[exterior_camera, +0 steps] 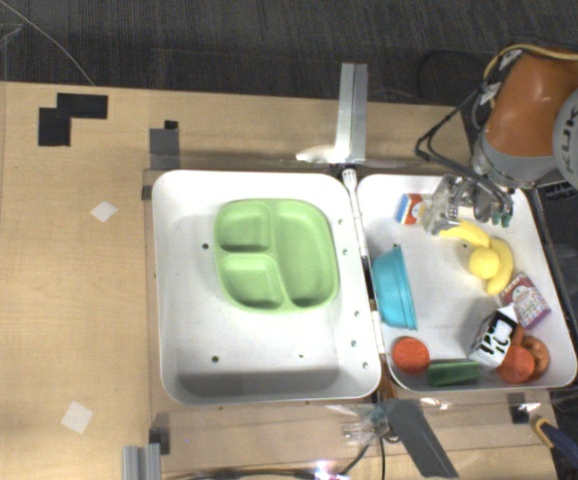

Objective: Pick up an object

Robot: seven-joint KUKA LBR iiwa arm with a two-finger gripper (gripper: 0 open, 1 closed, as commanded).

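**Over the right bin, the arm hangs above the yellow toys**

Over the far part of the right bin (559, 298) the end effector (469, 206) hovers just above a banana (466, 234), with the arm (539, 108) reaching in from the right. Whether it is clenched or released I cannot tell, since the metal tip blurs into the white floor beneath it. Beside the banana lies a yellow duck (491, 264), touching it or nearly so. Nearer the front sit a purple packet (526, 299), a black-and-white carton (494, 336), a red ball (410, 353), a green cucumber (454, 372) and an orange fruit (525, 360). A blue bowl (395, 288) stands tilted along the bin's left wall. On the same worktop (59, 298), the left bin (184, 358) carries a green divided tray (274, 253).
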